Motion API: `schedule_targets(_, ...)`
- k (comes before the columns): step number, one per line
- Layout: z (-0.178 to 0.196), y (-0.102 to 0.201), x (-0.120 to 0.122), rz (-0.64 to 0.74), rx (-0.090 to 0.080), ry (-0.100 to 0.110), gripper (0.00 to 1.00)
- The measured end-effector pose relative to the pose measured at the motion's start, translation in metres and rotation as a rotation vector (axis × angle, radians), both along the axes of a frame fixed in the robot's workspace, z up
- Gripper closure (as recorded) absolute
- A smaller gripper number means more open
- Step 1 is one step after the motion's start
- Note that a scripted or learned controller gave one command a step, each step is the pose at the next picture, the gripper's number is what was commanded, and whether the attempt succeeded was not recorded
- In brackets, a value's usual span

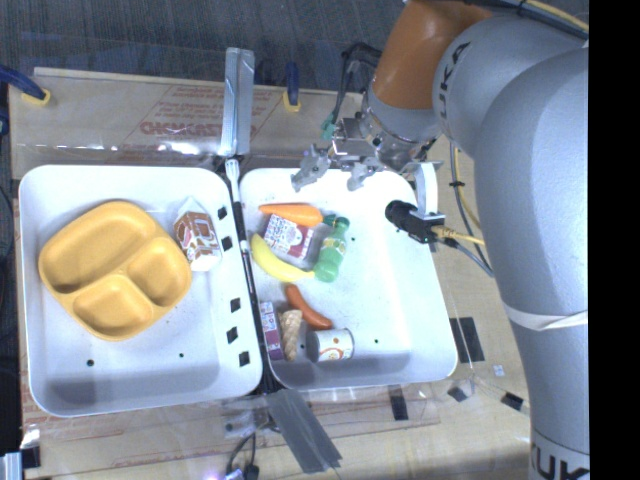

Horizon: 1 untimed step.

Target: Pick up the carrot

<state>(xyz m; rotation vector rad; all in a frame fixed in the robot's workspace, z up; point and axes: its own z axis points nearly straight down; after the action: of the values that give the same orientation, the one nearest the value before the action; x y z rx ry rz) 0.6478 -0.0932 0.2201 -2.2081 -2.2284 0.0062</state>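
the grey arm with its orange band reaches in from the right and bends down over the far edge of the right-hand shallow white bin, its bulky grey body covering the bench on that side. the two-finger metal gripper hangs at the bin's far rim, its two fingers spread apart with nothing between them, tips just above the bin floor. the long orange carrot lies flat just in front of those fingertips, near the far left corner of the right bin, close to the divider between the bins. it touches a small packet with a dark red label, and a green plastic bottle lies just beside its right end. a yellow banana curves under the packet. nearer the front sit a reddish sausage-like piece, a small can lying on its side and a tan bread-like item. the right half of this bin's floor is bare white. the left-hand white bin holds a yellow compartment plate and a small wrapped brown snack near the divider.
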Motion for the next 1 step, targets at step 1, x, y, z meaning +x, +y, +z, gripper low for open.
schedule_targets(1, -0.0330, -0.0440, 0.0085, 0.021, 0.001, 0.000, 0.00)
